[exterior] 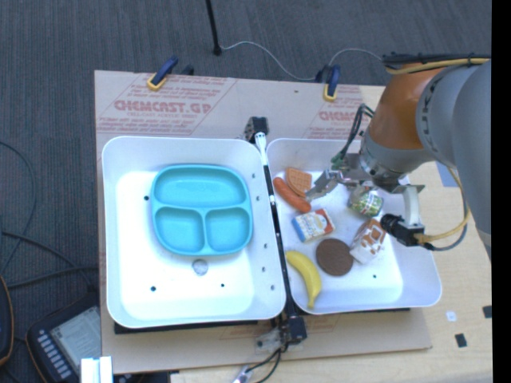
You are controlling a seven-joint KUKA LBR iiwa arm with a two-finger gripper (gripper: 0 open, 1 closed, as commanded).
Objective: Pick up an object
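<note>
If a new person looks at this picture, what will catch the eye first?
Probably the bright blue divided plate, lying in the left bin. Next, the grey arm with its orange band, reaching from the right over the right bin, where a banana and other small items lie.

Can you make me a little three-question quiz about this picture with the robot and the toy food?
1. True or false: the blue tray sits in the left bin.
2. Which lies nearest the front edge of the right bin? A) carrot B) banana C) cracker
3. Fill in: the brown cookie lies just to the ___ of the banana.

Key: 1 true; 2 B; 3 right
</note>
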